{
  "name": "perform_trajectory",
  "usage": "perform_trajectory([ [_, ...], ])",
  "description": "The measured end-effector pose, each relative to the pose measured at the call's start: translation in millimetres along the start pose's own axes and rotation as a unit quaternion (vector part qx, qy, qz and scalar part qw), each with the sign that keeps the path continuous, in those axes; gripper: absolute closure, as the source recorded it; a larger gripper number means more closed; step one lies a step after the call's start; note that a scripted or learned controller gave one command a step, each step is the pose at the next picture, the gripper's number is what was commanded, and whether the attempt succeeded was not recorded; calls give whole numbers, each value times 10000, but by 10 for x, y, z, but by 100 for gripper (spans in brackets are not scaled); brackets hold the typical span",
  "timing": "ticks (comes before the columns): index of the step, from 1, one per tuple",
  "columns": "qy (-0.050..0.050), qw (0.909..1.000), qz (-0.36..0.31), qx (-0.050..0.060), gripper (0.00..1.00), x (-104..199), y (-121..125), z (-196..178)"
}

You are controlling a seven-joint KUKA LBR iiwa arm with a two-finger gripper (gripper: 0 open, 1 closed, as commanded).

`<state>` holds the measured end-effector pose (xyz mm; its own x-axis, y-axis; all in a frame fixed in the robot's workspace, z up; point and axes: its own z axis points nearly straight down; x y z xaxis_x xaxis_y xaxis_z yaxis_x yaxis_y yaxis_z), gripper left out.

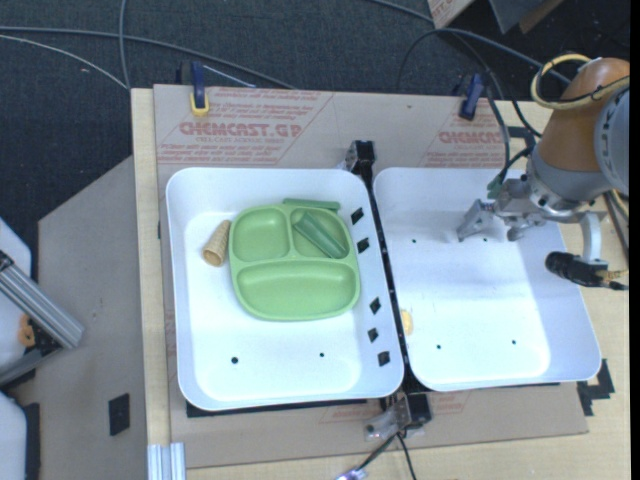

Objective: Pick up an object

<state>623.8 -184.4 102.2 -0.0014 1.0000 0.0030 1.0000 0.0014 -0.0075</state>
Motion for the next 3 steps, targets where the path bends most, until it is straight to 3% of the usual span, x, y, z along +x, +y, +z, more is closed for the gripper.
perform_trajectory([
  [1,-12,10000,-1,-46,100,-6,25,-161],
  [3,-27,10000,1,-78,100,34,106,-1322],
])
